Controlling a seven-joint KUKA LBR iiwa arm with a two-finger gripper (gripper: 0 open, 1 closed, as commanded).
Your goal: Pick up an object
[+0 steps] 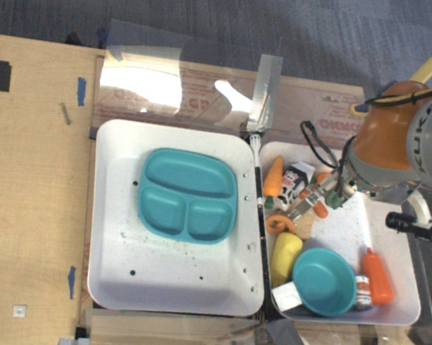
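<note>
Teal bowl (323,280): front of right bin (402,308), upright, touching a yellow lemon-like fruit (285,254) on its left.
White card (287,296): at bowl's front-left edge.
Orange bottle (376,276): lying just right of bowl.
Carrot (275,176): back-left corner of right bin, near small cluttered items.
Gripper (312,200): low over that clutter, slanted toward left; fingers hard to read, cannot tell whether clenched or released.
Left bin (112,257): holds teal divided tray (188,196), centred.
Arm (396,139): enters from right, orange band visible.
</note>
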